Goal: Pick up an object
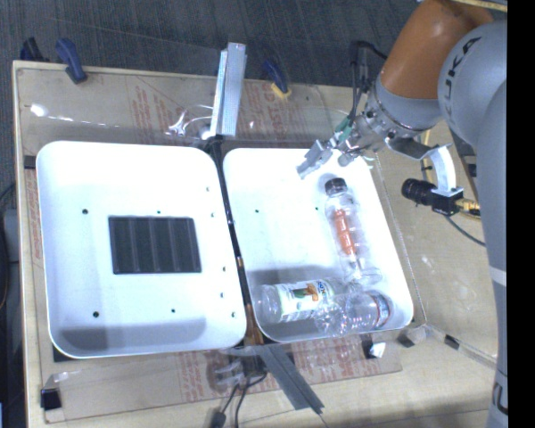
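Two white bins sit side by side on the worktop (428,266). The left bin (62,239) holds a dark ribbed panel (154,244). The right bin (267,194) holds three clear plastic bottles: an orange-labelled bottle (346,230) along its right wall, a green-labelled bottle (294,300) and a crumpled bottle (361,310) at the near edge. The tool (325,156) hovers over the far right corner, fingers spread, gripping nothing.
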You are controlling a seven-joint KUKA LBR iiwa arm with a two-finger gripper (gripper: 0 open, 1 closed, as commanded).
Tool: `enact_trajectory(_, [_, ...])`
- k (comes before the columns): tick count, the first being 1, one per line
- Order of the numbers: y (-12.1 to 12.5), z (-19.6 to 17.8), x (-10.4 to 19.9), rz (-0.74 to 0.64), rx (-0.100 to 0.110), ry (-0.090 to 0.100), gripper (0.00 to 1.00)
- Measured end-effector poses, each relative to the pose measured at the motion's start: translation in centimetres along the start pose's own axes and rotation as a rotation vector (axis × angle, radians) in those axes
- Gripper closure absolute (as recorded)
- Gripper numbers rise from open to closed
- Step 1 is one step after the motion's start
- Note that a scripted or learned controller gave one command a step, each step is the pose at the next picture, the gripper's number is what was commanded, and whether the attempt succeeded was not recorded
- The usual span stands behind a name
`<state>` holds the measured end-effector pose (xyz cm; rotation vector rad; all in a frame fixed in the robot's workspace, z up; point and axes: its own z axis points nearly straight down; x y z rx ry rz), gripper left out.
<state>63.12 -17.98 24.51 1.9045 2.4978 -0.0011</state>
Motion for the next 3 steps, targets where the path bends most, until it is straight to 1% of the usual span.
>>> enact_trajectory(1, [-12.8, 10.8, 0.3, -0.082, 0.003, 0.003, 0.0])
enact_trajectory(2, [-7.5, 7.3, -1.1, -0.12, 0.001, 0.001, 0.0])
enact_trajectory(3, [-6.1, 6.3, -1.6, -0.066, -0.001, -0.001, 0.0])
